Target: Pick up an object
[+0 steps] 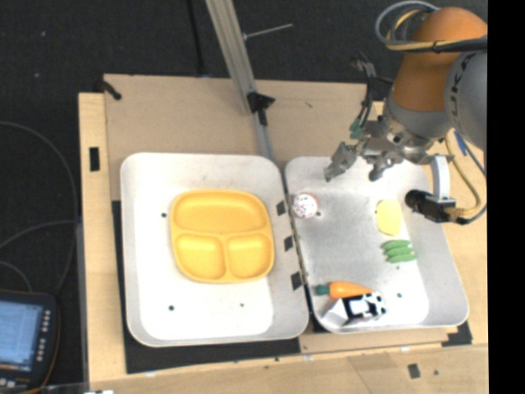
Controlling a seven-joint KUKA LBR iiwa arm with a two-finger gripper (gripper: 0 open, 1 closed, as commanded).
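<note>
My gripper (358,169) hangs over the far edge of the right bin (353,236), its two grey fingers spread apart with nothing between them. Below it in the bin lie a small white and pink round object (304,206), a pale yellow piece (388,217) and a green pea pod (398,251). At the near edge rest an orange carrot (348,289) and a black and white item (361,307). The gripper touches none of them.
The left bin (148,245) holds a yellow divided plate (221,234). A slanted metal rail (238,64) runs down to the gap between the bins. A black part (426,203) sticks out at the right bin's right side.
</note>
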